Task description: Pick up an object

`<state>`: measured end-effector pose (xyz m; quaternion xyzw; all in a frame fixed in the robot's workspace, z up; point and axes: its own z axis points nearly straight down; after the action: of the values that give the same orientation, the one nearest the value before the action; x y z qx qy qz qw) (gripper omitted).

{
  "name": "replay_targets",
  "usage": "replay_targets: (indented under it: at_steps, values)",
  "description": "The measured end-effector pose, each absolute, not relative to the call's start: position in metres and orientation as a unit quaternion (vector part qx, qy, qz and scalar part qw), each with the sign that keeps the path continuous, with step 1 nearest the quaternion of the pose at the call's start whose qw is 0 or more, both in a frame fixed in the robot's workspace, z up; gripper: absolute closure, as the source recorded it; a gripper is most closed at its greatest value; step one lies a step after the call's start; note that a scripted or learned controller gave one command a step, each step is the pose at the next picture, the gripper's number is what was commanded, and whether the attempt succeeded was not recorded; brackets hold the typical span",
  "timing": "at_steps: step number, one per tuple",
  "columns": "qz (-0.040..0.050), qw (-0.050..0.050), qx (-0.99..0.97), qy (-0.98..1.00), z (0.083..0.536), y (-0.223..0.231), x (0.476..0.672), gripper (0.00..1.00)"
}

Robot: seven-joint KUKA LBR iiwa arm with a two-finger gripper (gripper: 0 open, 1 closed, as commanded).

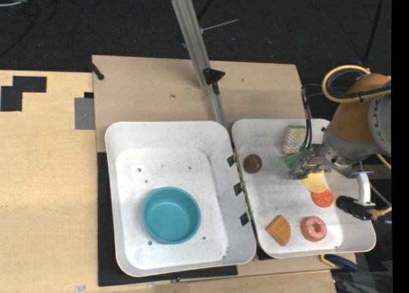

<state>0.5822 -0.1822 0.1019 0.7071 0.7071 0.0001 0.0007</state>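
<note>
- Gripper (301, 169) hung low in the right bin (268, 247), at its far right part; whether it was spread or pinched could not be told.
- Yellow piece (316, 183) lay just beside the gripper, with a red piece (323, 199) touching its near edge.
- Brown ball (252, 163), wafer (278, 229), pink doughnut (314, 228) and speckled block (294, 137) lay apart in that bin.
- Teal bowl (170, 215) sat upright in the left bin (128, 151) on the worktop (45, 183).

Grey arm with orange band bent low over the right bin (268, 133), gripper (300, 169) pointing down near its far side.
</note>
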Motion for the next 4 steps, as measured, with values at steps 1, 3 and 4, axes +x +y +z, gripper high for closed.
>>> replay_targets:
  at_steps: [1,3,4]
  values:
    - [0.0006,0.001,0.707,0.707,0.146,-0.188,0.586,1.00]
    - [0.0004,0.001,0.707,0.707,0.230,-0.194,0.587,1.00]
    - [-0.0001,0.000,0.706,0.708,0.225,-0.147,0.597,1.00]
